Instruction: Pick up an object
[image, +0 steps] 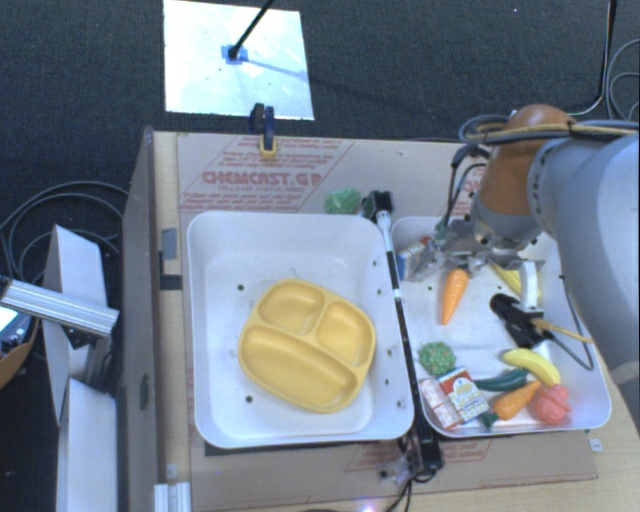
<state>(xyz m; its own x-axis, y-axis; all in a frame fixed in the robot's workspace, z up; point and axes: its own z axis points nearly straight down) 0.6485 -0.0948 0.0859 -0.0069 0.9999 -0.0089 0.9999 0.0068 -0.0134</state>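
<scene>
My gripper (452, 258) hangs low over the back of the right bin (598, 398), just above the thick end of an orange carrot (452, 297) that lies pointing toward the front. Whether it touches the carrot cannot be made out. Nearer the front lie a small green broccoli (436, 357), a yellow banana (532, 366), a dark green vegetable (500, 380), a second orange carrot (515, 398), a pink toy (550, 403) and a red-and-white carton (457, 393). A yellow piece (508, 277) lies right of the gripper.
The left bin (215, 300) holds a yellow divided plate (306, 343). A green toy (343, 202) sits on the cardboard behind the bins. A small blue item (403, 265) rests by the right bin's left wall. The arm (585, 200) covers the right bin's back right corner.
</scene>
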